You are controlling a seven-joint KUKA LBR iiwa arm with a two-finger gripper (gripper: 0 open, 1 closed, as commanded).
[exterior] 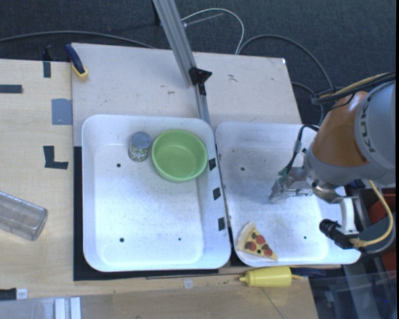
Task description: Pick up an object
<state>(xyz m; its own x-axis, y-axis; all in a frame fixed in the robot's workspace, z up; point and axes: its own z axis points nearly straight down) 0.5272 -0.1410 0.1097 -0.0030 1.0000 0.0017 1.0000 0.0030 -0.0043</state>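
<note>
Camera view, end effector (pixel 277 195) over right bin, grip state unclear, pizza slice (pixel 255 242) nearby.

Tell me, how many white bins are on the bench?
2. The left bin holds a green bowl and a small can. The right bin holds a pizza slice toy near its front corner, with the end effector over it.
</note>
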